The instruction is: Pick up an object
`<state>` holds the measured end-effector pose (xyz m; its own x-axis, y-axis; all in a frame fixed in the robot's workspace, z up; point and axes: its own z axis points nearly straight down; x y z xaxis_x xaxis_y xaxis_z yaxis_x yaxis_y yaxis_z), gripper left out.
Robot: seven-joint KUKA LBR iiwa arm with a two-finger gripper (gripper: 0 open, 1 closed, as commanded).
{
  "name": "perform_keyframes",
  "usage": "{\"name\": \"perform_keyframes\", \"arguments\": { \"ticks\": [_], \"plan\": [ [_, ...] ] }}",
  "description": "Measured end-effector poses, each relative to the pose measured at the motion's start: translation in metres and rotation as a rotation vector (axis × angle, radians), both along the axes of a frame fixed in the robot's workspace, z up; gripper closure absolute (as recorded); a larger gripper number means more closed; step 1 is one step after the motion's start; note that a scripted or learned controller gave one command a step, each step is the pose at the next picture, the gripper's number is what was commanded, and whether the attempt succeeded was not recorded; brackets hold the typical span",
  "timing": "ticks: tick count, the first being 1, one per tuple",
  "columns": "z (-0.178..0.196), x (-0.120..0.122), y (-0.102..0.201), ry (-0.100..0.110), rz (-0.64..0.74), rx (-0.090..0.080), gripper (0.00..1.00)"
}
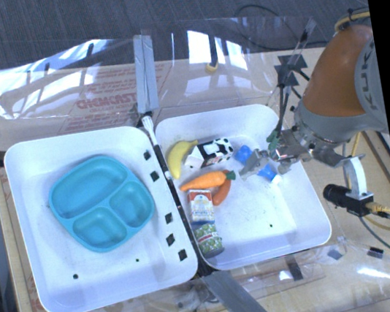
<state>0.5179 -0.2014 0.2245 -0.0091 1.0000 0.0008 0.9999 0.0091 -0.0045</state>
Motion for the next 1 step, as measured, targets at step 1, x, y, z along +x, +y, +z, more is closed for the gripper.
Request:
{"name": "perform_keyframes", "arguments": {
  "ticks": [1],
  "plan": [
    [-0.1278, 0.0206, 0.0285, -0.011, 0.074, -0.002, 0.0]
  ]
}}
